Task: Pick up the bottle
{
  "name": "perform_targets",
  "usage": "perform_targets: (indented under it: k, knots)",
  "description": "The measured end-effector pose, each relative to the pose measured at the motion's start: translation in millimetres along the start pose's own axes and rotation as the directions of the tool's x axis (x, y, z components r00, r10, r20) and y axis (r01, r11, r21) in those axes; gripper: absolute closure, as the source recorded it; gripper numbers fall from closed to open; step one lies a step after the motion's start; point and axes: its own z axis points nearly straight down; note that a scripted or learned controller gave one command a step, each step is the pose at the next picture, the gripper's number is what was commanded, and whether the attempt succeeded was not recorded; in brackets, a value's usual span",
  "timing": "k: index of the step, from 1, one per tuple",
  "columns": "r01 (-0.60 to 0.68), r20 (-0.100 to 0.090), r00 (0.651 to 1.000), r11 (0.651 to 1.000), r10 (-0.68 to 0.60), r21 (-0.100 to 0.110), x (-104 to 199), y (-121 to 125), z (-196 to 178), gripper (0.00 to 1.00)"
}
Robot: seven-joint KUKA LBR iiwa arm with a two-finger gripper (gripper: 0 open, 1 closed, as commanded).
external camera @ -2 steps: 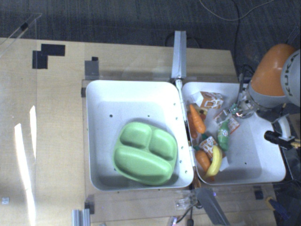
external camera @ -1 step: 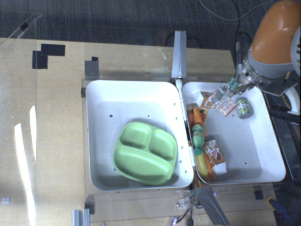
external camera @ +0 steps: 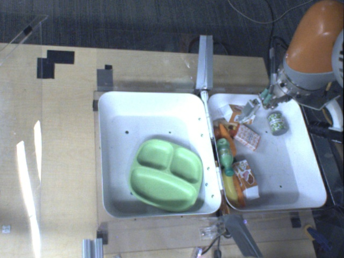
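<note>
bottle (external camera: 225,155) by bin divider; gripper (external camera: 251,109) well apart, up-right

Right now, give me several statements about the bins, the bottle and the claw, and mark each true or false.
1. The green divided tray lies in the left bin. True.
2. The green bottle lies in the left bin. False: it lies in the right bin, near the wall between the bins.
3. The claw hangs over the right bin's far part. True.
4. The claw grips the bottle. False: the bottle lies apart from it, nearer the camera.
5. A small round container sits in the right bin. True.
</note>
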Motion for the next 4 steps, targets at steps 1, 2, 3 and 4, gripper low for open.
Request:
perform_targets:
  k: [1, 2, 3, 4]
  knots:
    - [-0.133, -0.002, 0.991, 0.991, 0.133, 0.005, 67, -47, 74, 0.00]
    - [-0.050, -0.001, 0.999, 0.999, 0.050, 0.002, 73, -27, 73, 0.00]
    - [0.463, -0.002, 0.886, 0.886, -0.463, 0.001, 82, -80, 73, 0.00]
    - [0.260, -0.002, 0.966, 0.966, -0.260, 0.002, 9, -57, 147, 0.00]
